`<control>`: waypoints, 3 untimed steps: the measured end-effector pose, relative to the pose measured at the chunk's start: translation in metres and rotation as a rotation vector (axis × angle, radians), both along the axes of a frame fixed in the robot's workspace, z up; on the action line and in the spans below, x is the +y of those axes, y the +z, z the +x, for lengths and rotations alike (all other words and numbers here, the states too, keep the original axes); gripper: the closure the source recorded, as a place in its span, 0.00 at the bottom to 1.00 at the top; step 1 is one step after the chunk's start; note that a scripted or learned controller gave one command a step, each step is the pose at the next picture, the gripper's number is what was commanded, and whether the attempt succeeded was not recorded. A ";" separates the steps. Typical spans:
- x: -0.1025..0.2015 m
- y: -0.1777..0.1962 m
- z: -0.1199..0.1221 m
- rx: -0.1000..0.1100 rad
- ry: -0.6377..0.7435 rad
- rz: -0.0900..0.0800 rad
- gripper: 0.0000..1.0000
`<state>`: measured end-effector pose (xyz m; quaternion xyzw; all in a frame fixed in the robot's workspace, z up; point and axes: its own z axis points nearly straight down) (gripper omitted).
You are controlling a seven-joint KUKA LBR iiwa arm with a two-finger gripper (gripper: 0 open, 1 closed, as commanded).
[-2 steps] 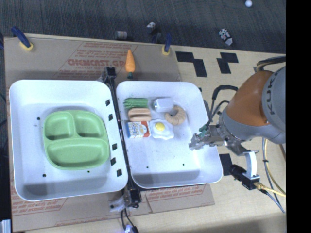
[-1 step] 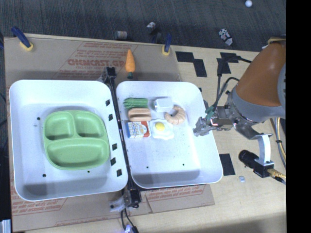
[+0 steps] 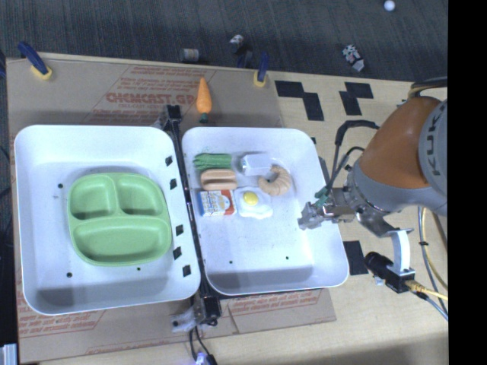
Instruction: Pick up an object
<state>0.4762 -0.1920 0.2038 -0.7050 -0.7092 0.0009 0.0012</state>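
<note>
two shallow white bins side by side on a cardboard-covered bench. left bin (image 3: 38, 204): one green divided tray (image 3: 118, 217), three compartments, nothing in them. right bin (image 3: 251, 261): small cluster of toy food near its far left corner — green beans (image 3: 212, 160), hot dog (image 3: 218, 178) just below, small carton (image 3: 216, 202) with red and white print too small to read, fried egg (image 3: 254, 203), croissant-like pastry (image 3: 275, 181), pale grey-white packet (image 3: 255, 162). orange carrot (image 3: 203, 96) outside, on cardboard (image 3: 114, 97) beyond the bins. red print there, partly legible, "chemcast" or similar. gripper (image 3: 310, 216) at the right bin's right rim, well apart from the cluster; opening not discernible, nothing seen in it.
</note>
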 end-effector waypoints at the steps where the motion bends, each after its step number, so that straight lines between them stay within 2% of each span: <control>1: 0.012 0.091 0.104 -0.005 0.000 -0.001 1.00; 2: 0.011 -0.013 0.177 0.001 0.001 0.001 1.00; 3: 0.007 0.000 0.113 -0.001 -0.001 -0.001 1.00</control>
